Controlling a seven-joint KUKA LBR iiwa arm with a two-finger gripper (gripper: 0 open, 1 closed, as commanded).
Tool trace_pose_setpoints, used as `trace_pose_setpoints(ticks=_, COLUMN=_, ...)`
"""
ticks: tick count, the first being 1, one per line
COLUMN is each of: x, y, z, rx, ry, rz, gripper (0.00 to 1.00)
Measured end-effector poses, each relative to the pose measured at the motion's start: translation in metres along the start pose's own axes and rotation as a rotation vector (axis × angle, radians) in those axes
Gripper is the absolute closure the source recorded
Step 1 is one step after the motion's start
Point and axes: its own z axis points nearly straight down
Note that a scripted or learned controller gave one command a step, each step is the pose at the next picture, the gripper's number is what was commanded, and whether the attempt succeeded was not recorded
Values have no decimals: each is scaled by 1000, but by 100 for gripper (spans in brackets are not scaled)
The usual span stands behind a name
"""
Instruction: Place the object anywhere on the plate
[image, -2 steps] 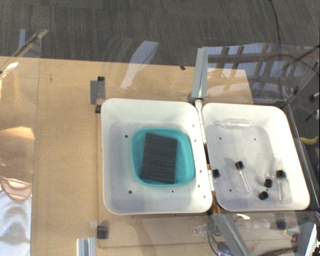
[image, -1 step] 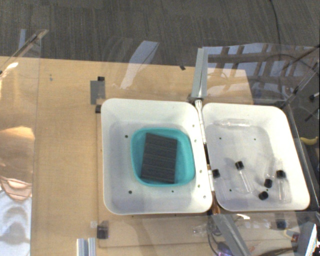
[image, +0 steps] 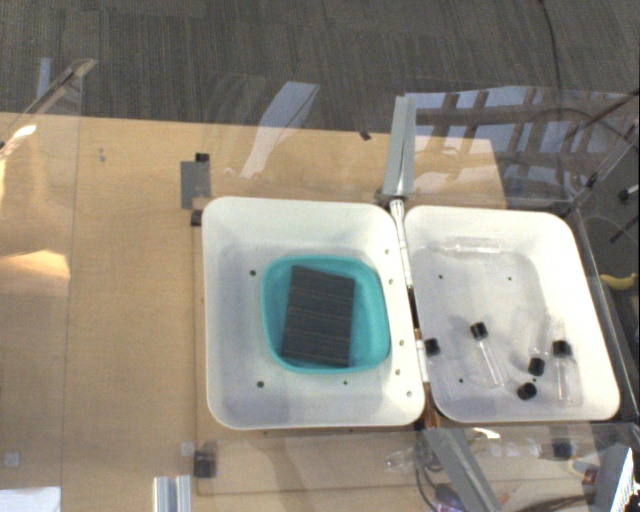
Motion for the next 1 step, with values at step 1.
trace_pose_setpoints(ticks=1, x=0, y=0, z=0, rx=-2, ry=0, rz=135, gripper=0)
